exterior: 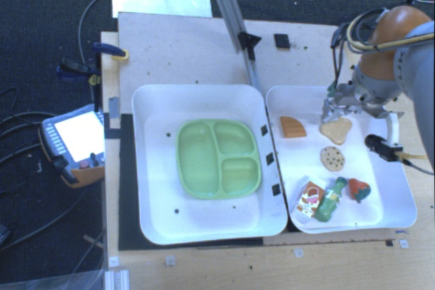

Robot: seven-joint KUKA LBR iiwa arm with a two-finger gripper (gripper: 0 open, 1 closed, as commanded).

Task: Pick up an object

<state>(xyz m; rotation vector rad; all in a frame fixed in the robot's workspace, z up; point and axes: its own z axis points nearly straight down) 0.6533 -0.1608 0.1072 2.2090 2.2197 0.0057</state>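
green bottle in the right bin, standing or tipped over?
Tipped over. The green bottle lies on its side on the right bin floor, its length showing at a slant, beside the small carton.

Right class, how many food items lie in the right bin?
6: an orange wedge at upper left, a tan piece under the gripper, a cookie mid-bin, then a packet, green bottle and strawberry along the front.
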